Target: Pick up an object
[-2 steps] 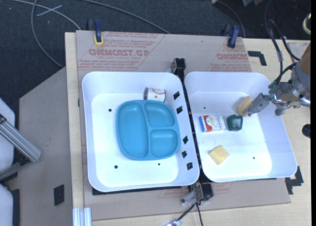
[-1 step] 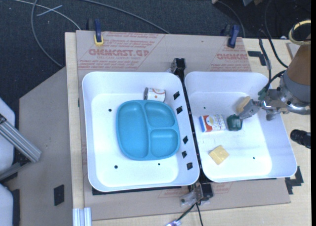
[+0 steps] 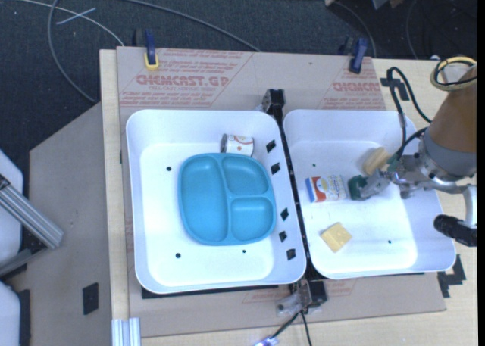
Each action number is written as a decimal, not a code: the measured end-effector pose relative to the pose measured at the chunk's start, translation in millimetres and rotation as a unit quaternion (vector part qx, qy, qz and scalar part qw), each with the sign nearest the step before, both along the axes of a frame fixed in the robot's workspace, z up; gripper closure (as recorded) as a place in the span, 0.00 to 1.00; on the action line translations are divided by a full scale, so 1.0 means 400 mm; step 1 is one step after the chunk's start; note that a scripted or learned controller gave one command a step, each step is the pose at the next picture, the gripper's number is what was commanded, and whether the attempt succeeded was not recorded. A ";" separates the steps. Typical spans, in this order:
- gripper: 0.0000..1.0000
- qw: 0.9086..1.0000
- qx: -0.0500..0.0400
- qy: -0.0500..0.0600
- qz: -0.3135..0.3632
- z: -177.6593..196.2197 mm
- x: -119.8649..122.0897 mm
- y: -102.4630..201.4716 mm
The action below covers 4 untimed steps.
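gripper (image 3: 371, 184) lowered into the right bin (image 3: 394, 257) — parked at the green-capped tube (image 3: 331, 188)
tube is lain at the bin's 9 o'clock, cap met by the fingers; jaw opening can't be told — no hold confirmed.

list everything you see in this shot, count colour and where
bins: 2, white, side by side on the bench
divided plate: 1, light blue, middle of the left bin
small cup: 1, white with orange marks, on its side behind the plate in the left bin
small carton: 1, white with red and blue print, left part of the right bin
green object: 1, dark green, beside the carton, at the gripper
tan piece: 1, beige, back of the right bin
yellow block: 1, pale yellow, front of the right bin
clamps: 2, blue, back edge of the board
arm: 1, grey with orange band, right side
gripper: 1, over the right bin
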State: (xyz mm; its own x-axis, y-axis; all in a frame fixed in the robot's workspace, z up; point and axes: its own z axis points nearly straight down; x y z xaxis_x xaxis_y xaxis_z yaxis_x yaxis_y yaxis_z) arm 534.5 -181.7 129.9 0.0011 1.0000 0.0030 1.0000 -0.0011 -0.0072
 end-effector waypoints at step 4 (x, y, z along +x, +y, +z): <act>1.00 1.000 -0.003 -0.008 0.001 0.231 -0.012 -0.015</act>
State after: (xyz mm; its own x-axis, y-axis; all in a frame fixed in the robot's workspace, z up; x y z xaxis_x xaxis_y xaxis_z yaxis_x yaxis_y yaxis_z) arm 529.7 -187.6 222.2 -0.0009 1.0000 -0.0028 1.0000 0.0009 0.0083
